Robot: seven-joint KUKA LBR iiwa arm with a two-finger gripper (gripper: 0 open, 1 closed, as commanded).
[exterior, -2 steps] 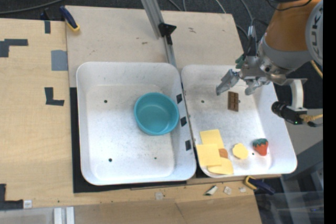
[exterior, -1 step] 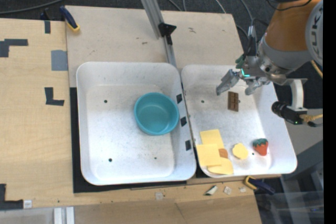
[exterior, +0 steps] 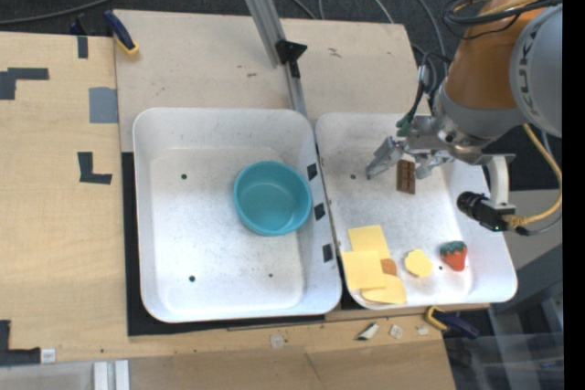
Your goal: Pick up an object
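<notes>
**Above the right bin, jaws spread, nothing between them**

On my arm I can see part of some dark letters on the grey housing at the right edge, but they are cut off and I cannot read a word from them. I find no other writing or label on the things below.

The left bin holds one thing, a teal bowl, standing upright near the wall it shares with the other bin. The right bin holds the small objects. A brown block lies in its upper half. In its lower half there are yellow slices stacked loosely near the shared wall, a small brown piece touching them, a round yellow piece just beside it, and a red strawberry-like toy near the right rim.

My arm comes in from the right, with the orange band above the wrist, and bends down over the upper part of the right bin. My gripper is over the bin floor with its two fingers spread apart. One finger points to the left and down, and the brown block is just beside the other one. I hold nothing between them.
</notes>
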